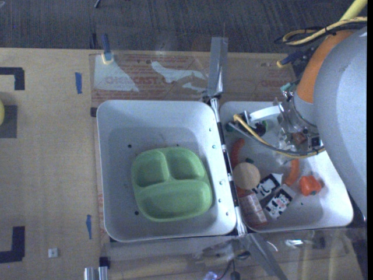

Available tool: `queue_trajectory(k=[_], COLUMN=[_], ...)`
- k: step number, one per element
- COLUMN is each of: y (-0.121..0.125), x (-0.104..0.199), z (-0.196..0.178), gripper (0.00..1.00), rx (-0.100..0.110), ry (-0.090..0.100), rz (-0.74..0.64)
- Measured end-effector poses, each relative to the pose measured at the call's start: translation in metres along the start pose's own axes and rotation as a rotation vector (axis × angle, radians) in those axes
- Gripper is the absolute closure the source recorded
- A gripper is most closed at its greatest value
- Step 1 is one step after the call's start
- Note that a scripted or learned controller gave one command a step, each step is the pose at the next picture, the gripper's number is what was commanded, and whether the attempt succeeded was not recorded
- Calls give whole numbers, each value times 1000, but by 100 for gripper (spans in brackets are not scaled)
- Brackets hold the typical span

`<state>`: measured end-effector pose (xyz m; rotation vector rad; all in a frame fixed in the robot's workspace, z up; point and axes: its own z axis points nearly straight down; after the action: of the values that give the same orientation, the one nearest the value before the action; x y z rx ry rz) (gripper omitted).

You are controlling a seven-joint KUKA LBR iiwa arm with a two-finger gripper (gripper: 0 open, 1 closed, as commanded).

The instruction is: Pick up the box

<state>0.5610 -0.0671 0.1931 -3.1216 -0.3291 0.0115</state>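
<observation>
The box (274, 196), black and white, lies at the near side of the right bin (338, 212), beside a tan ball (246, 175). The claw (289, 134) hovers above the bin's far side, its grip impossible to tell.

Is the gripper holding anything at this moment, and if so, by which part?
Cannot be told: the gripper hangs over the right bin, and no object shows between its fingers.

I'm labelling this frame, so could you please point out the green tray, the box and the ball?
Tray (171, 184), camera view, centre divider.
Box (277, 203), camera view, top face.
Ball (246, 175), camera view, upper surface.
</observation>
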Motion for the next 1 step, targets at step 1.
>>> queue_trajectory(k=[1], y=[-98], x=[46], z=[9], gripper=[100], rx=[-3], ry=[4], rz=[-182])
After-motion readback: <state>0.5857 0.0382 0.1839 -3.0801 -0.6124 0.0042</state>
